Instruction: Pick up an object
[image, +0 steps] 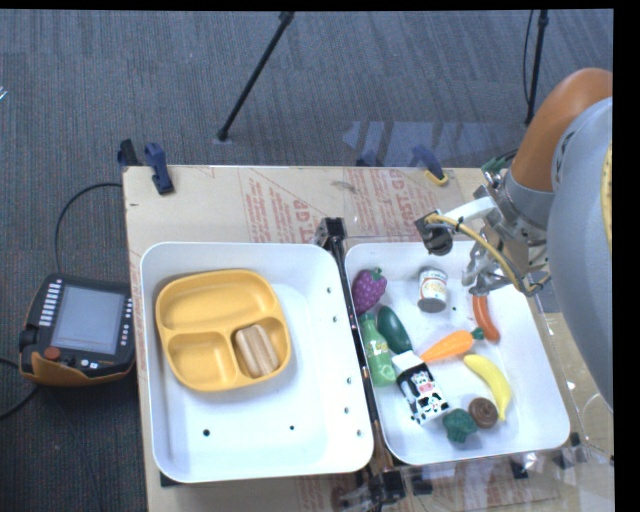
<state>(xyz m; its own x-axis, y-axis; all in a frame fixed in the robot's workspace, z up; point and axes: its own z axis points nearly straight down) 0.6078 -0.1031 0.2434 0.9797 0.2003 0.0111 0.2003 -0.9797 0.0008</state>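
Note:
The right bin (545, 400) holds several toy foods: purple grapes (368, 290), a small can (433, 290), a red sausage (486, 318), a carrot (447, 346), a banana (490, 383), a dark green cucumber (394, 328), a green bottle (377, 352), a cow-patterned milk carton (421, 391), broccoli (459, 426) and a brown cookie (484, 411). My gripper (478, 272) hangs over the bin's far right part, just above the red sausage and right of the can. Nothing shows in its grasp.
The left bin (250, 440) carries a yellow divided plate (215, 310) with a hot dog bun (257, 350) in one compartment. A teach pendant (80, 330) lies on the floor to the left. Clamps sit at the bench's far edge.

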